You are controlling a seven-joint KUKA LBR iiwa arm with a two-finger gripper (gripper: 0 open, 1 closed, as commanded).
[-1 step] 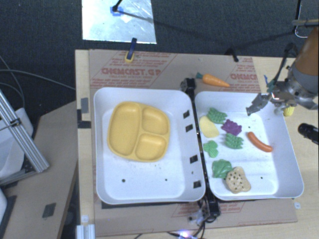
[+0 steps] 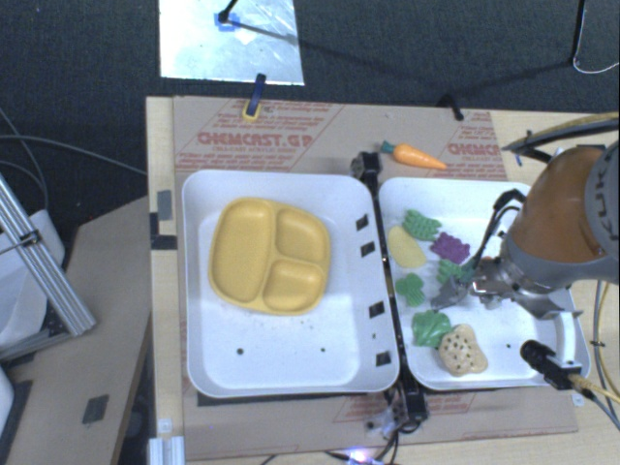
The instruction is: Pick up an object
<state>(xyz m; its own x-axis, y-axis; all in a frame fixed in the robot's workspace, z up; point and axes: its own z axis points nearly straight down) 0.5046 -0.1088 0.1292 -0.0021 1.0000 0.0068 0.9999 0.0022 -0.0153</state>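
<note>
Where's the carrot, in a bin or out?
Out. The carrot lies on the cardboard behind the right bin, just past its back rim, apart from the toy foods inside.

Printed matter, one item: brown cardboard sheet (image 2: 320, 129) under the two bins, bearing red lettering and red diagonal rules.

- Upper centre of the frame, above the left bin: "CHEMCAST GP" in red capitals, legible though soft.
- Upper right of the frame, beside the toy carrot (image 2: 415, 155): the same red mark repeated, legible only in part, "CHEMC...".

No other text, number or label could be read anywhere in the frame.
</note>
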